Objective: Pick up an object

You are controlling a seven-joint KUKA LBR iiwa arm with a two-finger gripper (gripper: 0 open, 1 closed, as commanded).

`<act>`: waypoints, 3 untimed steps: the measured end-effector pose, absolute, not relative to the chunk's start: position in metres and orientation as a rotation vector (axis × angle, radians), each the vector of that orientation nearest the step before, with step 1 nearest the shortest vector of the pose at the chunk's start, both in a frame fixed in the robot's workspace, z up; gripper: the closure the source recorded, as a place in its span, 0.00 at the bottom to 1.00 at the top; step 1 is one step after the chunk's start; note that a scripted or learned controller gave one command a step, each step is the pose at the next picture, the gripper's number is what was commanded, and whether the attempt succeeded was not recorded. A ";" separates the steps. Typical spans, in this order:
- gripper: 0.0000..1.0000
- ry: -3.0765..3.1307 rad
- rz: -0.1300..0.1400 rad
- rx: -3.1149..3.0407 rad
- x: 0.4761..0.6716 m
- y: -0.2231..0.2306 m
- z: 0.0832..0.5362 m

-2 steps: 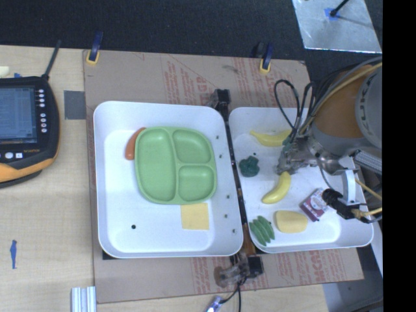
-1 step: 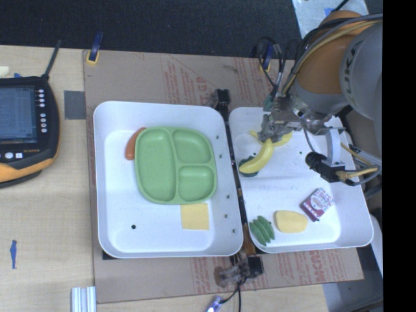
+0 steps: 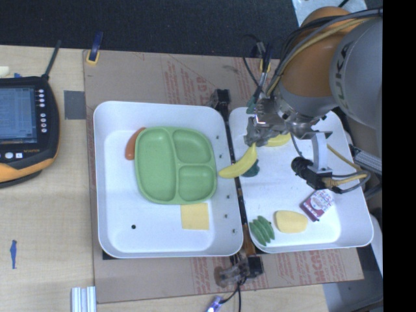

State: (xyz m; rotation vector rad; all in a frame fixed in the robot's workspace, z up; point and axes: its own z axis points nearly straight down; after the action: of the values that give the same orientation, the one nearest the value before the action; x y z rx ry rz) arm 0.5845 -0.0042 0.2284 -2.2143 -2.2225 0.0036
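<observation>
You see the gripper (image 3: 254, 140) pinching the banana's (image 3: 239, 164) upper end, over the bins' (image 3: 229, 194) shared edge.

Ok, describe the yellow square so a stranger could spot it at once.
Start at the left white bin, which holds a green divided tray. Just below the tray's lower right corner lies the yellow square, flat on the bin floor. It is the bin's one flat, straight-edged yellow piece.

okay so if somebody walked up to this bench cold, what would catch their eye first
Probably the big grey and orange arm reaching in over the right bin, with a yellow banana hanging from its gripper near the divide between the two bins. Next, the green compartment tray lying in the middle of the left bin, with a yellow square just below it.
</observation>
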 end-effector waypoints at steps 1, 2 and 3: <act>1.00 -2.223 0.002 -2.218 0.598 -0.016 0.240; 1.00 -2.226 0.003 -2.214 0.605 0.051 0.240; 1.00 -2.223 0.003 -2.218 0.608 0.013 0.259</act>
State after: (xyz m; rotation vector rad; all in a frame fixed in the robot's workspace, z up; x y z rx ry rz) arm 0.6078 0.0134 0.2594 -2.2177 -2.2233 0.0031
